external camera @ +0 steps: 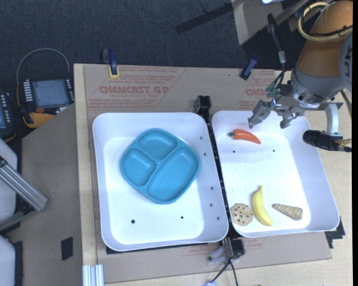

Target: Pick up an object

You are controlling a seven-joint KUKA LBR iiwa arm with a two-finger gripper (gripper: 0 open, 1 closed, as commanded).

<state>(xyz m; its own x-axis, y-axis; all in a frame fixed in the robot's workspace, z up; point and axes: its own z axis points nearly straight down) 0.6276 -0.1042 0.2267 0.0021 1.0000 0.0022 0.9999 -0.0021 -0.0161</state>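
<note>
Above the right bin's far end, the gripper hangs spread wide, holding nothing, near the carrot.

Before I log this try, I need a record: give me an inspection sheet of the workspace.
Surface: two white bins, left bin and right bin, on a brown board.
Job's things: carrot, banana, cookie, cone, all in the right bin.
Clutter: blue tray in the left bin.
Gripper: gripper open above the right bin's far edge, just beyond the carrot, holding nothing.
Cables: black loop far left; yellow loop by the arm.
Surroundings: small screen at left; dark floor.
</note>
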